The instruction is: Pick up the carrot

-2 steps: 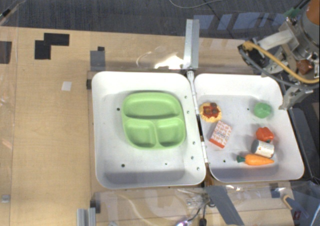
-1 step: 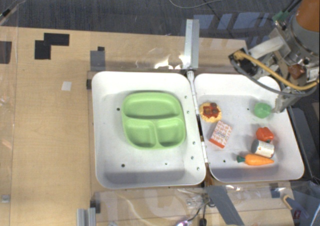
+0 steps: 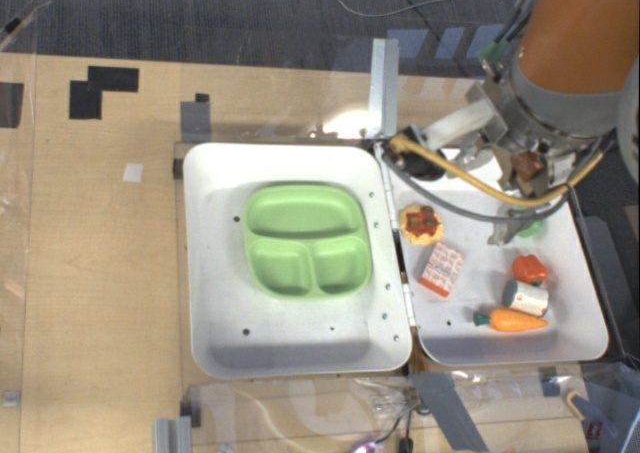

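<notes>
Jaws [image 3: 522, 203] high over right bin [image 3: 590, 341]; carrot [image 3: 516, 321] untouched.

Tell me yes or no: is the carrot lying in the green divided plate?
No. The carrot lies in the right bin near its front edge, while the green plate sits in the left bin.

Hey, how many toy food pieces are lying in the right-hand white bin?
5: round red-topped tart and pink wafer block at its left; red pepper, white-and-green piece and orange carrot near its front right. The arm may hide others.
</notes>
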`<state>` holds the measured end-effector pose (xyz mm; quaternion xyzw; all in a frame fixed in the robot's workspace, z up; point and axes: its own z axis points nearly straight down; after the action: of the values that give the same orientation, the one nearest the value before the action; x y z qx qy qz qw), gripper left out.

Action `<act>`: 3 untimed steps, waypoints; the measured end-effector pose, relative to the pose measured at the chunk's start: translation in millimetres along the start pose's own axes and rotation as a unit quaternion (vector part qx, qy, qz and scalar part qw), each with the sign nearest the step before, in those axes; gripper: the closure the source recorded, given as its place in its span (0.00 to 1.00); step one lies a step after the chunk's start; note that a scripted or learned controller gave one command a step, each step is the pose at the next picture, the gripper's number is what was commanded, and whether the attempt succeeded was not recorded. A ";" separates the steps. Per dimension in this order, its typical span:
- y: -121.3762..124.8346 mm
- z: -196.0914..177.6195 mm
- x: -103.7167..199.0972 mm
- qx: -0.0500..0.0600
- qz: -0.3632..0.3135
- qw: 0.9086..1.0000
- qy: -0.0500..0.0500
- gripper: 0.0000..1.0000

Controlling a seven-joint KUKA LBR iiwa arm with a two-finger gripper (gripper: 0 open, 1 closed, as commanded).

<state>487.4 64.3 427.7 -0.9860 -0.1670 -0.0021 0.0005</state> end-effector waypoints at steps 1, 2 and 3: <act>0.2 -11.1 1.3 0.000 0.000 1.000 0.002 1.00; 69.3 -6.7 67.9 0.000 -0.076 0.997 -0.002 1.00; 106.1 49.5 115.2 0.000 0.049 0.999 -0.002 1.00</act>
<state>631.3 2.2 378.7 -0.9930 -0.1183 -0.0005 -0.0001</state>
